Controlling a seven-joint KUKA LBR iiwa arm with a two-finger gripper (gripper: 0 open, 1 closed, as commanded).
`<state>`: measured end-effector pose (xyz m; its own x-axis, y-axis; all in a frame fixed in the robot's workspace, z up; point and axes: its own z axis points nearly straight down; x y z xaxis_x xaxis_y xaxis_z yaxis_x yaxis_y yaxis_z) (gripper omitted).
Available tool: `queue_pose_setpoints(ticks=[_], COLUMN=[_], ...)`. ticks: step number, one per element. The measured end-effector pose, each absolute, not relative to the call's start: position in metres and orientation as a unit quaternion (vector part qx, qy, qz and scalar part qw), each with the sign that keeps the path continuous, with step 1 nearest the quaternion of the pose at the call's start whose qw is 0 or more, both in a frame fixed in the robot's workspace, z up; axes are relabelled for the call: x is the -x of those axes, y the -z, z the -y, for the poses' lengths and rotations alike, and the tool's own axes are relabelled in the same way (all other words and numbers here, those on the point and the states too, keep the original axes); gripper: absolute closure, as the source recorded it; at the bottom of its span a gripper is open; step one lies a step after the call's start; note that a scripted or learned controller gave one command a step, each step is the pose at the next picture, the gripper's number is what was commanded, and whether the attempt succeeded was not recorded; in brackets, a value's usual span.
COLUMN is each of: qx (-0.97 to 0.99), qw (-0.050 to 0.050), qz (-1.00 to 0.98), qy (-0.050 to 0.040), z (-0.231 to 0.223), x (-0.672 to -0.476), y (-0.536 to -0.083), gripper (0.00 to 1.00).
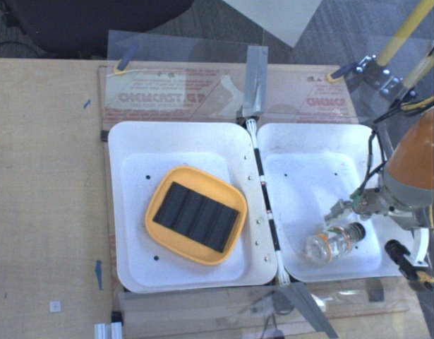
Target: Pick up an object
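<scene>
**Arm over right bin, bottle on the floor, grip state unclear**

Gripper [346, 208] sits low in the right bin [301, 141], reaching in from the right edge. The orange band on the arm [416, 154] is visible above the wrist. Can't tell how far the tool is open, or whether it has anything: the metal parts at the tip blur into the bin floor from this angle.

Clear bottle [332, 241] lies on its side near the front of the right bin, just below the tool tip. It looks to be resting on the floor; can't tell if the tool touches it.

Left bin [125, 189] holds a yellow tray [160, 196], rotated a bit, with a dark ribbed insert [197, 216] on top. It is well apart from the arm.

Both bins sit side by side, touching along the centre divider [262, 189].
</scene>
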<state>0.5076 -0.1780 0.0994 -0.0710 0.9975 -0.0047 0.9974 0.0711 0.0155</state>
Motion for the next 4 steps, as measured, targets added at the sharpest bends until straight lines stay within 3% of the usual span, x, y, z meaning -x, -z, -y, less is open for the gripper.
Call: queue_pose_setpoints(ticks=[1,2,3,4], qx=[-0.656,-0.658,-0.607,-0.538], qw=[0.005,0.001,0.004,0.006], qz=[-0.755,-0.753,-0.795,-0.843], qy=[-0.0023,0.0,-0.0012,-0.0018], z=[0.127,0.191,0.136,0.103], x=[-0.482,-0.479,-0.481,-0.483], y=[-0.089,-0.128,-0.089,-0.089], gripper=[0.0,0.0,0.0,0.0])
